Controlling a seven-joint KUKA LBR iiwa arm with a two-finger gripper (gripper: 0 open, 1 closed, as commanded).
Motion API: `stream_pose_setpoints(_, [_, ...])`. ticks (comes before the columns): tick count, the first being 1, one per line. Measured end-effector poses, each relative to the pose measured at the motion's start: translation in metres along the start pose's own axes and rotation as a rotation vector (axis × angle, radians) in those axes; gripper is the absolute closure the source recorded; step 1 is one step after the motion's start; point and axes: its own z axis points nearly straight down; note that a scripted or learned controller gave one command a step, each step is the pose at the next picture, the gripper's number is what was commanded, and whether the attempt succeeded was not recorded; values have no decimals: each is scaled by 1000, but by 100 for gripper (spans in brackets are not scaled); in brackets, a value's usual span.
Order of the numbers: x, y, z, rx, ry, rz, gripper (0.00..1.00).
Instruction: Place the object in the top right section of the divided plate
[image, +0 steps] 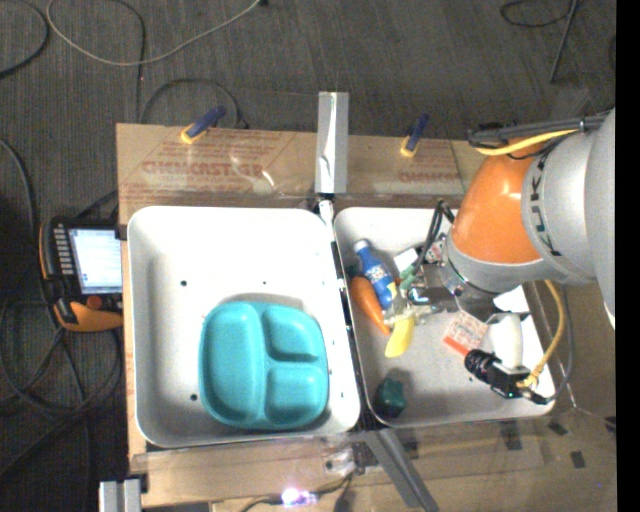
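Note:
A teal divided plate lies in the left bin, with nothing in its sections. My gripper hangs low over the right bin, just above the upper end of a yellow banana-shaped object. Next to it on the left lie an orange carrot and a blue bottle. The wrist hides the gripper's tip, and no object can be seen held in it.
A dark green object sits near the right bin's front edge. A red-and-white packet lies right of the yellow object. The divider wall between the bins runs close to the carrot.

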Motion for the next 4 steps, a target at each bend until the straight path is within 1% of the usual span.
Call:
stream_pose_setpoints(1, [54,-31,0,1,3,-127,100])
stream_pose_setpoints(2, [102,-32,0,2,4,-126,100])
stream_pose_setpoints(3, [122,-30,-61,-2,0,-39,100])
stream_pose_setpoints(4, [132,-31,1,4,1,301,100])
